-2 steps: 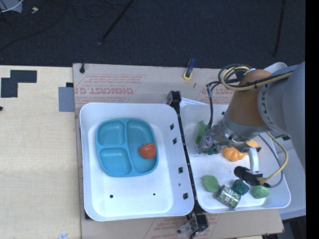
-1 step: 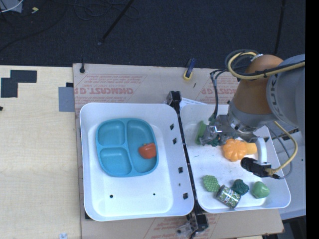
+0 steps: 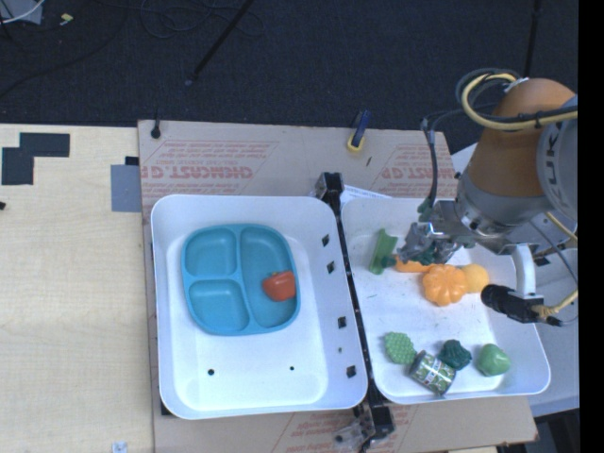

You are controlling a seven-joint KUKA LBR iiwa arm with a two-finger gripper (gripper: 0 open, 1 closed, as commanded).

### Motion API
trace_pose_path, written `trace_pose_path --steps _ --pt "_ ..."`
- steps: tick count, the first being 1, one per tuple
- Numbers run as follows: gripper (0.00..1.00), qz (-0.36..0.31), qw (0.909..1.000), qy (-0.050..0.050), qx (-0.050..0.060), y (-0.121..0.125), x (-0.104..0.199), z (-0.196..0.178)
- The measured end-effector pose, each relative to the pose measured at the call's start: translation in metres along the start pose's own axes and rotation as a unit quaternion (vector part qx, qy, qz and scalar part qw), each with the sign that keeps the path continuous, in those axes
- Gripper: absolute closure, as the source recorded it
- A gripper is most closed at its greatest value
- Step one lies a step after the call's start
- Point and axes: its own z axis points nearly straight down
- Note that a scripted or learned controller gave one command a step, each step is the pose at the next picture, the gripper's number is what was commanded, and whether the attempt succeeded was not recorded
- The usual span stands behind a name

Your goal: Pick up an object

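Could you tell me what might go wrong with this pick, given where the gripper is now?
The gripper sits low in the right bin between the green block and the orange toy, so it may nudge one aside instead of grasping it. The toy's lumpy, rounded shape could also slip from two fingers.

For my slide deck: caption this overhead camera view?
KUKA arm's end effector low over right bin near orange toy; blue tray in left bin.
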Motion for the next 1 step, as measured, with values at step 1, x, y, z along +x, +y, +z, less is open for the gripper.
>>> trace_pose_path --steps 1 --pt "1.0 -0.002 1.0 0.0 0.001 0.0003 -0.001 -0.0221"
